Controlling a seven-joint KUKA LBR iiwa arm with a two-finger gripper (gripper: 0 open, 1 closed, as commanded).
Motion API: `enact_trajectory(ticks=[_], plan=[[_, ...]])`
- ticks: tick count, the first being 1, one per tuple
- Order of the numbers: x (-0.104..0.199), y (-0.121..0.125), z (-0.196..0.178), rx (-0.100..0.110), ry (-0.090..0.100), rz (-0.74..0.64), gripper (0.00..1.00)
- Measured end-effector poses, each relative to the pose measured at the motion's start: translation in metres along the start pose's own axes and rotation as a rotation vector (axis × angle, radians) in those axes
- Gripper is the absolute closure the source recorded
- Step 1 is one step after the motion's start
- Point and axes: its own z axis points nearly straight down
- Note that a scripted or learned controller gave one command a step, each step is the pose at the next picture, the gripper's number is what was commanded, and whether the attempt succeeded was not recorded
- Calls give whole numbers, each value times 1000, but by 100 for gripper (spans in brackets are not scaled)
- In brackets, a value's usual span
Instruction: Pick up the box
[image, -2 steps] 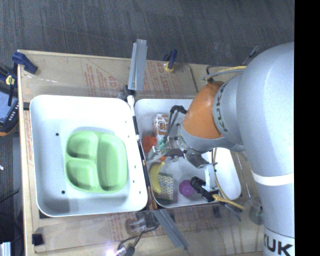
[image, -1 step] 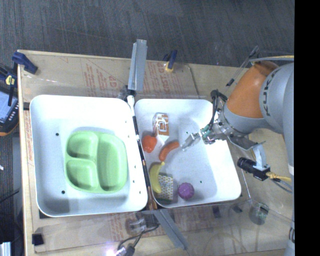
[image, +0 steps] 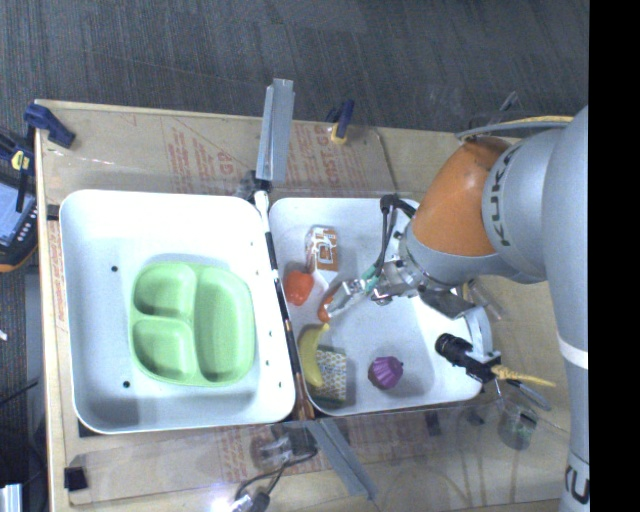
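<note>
1. Two shallow white plastic bins sit side by side on the bench; the right bin (image: 455, 392) holds all the loose items, and the left bin (image: 90, 300) holds a pale green three-compartment plastic tray (image: 193, 322), lying flat near its middle.
2. The task's thing, a small orange-and-white printed box (image: 322, 248), lies in the right bin toward its far wall, just beyond the round orange-red toy fruit (image: 298, 287); it rests free on the bin floor with nothing gripping it.
3. The metal two-finger gripper (image: 338, 297) reaches in from the right and hangs just on the near side of the box, beside the orange-red fruit; its fingers look spread apart with nothing between them, so it holds no object; I judge it sits low over the cluster because a grasp is being lined up, though it is nearer the fruit than the box.
4. Nearer than the box, along the same bin's left wall, lie a yellow banana-shaped toy (image: 311, 357) and a grey mesh-patterned block (image: 335, 373), touching each other; a purple ridged toy fruit (image: 385, 372) sits apart to their right.
</note>
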Motion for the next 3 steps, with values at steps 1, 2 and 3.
enact_trajectory(ticks=[1,2,3], plan=[[26,29,75,-1,-5,91,0],[28,29,65,0,-2,87,100],[23,29,34,-1,-1,306,100]])
